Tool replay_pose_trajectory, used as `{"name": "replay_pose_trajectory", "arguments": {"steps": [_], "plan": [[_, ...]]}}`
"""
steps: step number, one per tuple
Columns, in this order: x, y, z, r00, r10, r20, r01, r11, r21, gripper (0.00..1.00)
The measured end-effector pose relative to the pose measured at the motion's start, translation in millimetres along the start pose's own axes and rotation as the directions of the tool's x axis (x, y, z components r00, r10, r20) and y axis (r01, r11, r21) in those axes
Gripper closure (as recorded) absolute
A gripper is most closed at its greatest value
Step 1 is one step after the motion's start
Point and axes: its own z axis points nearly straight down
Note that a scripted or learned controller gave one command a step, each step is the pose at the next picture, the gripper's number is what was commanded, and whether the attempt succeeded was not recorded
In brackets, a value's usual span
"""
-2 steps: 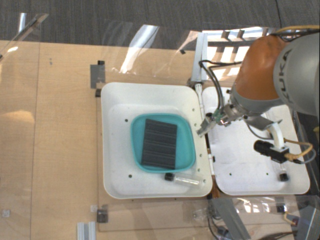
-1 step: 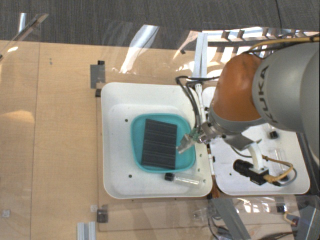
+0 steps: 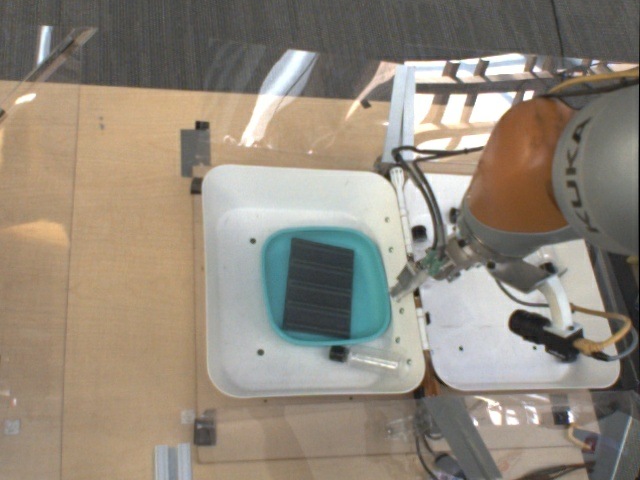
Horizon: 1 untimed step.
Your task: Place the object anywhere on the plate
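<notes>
The arm (image 3: 540, 168) is leaning over the right bin (image 3: 520, 358), beside the plate's bin (image 3: 230, 268). The gripper (image 3: 408, 280) is hanging at the shared edge, right of the teal plate (image 3: 375, 298); how wide it stands, I cannot tell. A dark ribbed pad (image 3: 319, 287) is lying on the plate. A clear tube with a black cap (image 3: 365, 357) is lying just below the plate.

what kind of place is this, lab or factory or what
Most likely a robotics lab or test cell: a KUKA arm with exposed cabling reaches over two white bins fixed to a wooden bench, with grey office-style carpet beyond.
</notes>
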Motion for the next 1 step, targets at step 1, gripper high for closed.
{"name": "replay_pose_trajectory", "arguments": {"steps": [1], "plan": [[50.1, 11.7, -11.5, 1.0, 0.019, -0.001, -0.019, 1.0, -0.001, 0.0]]}}
